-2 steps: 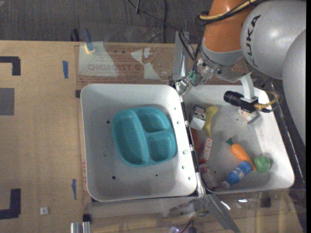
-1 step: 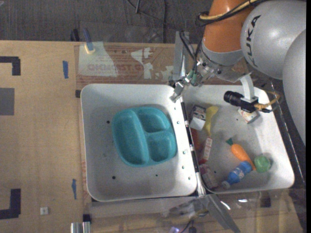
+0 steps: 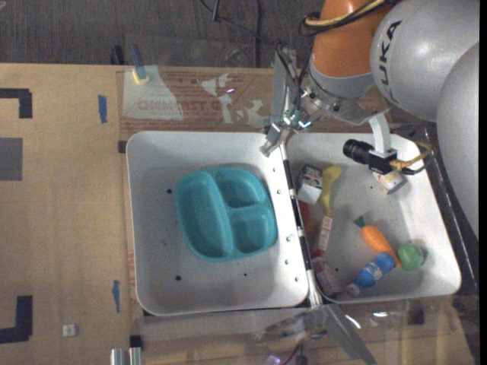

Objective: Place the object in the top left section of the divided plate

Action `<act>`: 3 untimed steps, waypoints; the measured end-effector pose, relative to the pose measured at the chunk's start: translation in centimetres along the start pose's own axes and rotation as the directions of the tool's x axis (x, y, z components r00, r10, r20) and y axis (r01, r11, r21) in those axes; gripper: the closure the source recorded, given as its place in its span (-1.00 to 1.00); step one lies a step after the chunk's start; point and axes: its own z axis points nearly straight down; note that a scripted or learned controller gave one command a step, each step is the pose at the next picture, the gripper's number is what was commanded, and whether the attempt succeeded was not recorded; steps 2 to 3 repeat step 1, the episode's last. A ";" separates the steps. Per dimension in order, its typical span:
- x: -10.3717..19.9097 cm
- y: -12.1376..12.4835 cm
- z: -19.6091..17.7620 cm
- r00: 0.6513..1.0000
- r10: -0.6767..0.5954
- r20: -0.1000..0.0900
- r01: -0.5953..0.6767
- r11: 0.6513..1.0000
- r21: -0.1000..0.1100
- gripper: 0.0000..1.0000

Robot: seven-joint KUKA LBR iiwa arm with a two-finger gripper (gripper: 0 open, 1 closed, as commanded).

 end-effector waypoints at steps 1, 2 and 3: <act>-0.1 0.1 -1.2 1.000 0.000 0.004 0.000 1.000 -0.006 1.00; -0.1 0.1 -1.2 1.000 0.000 0.004 0.000 1.000 -0.006 1.00; -0.1 0.1 -1.2 1.000 0.000 0.004 0.000 1.000 -0.006 1.00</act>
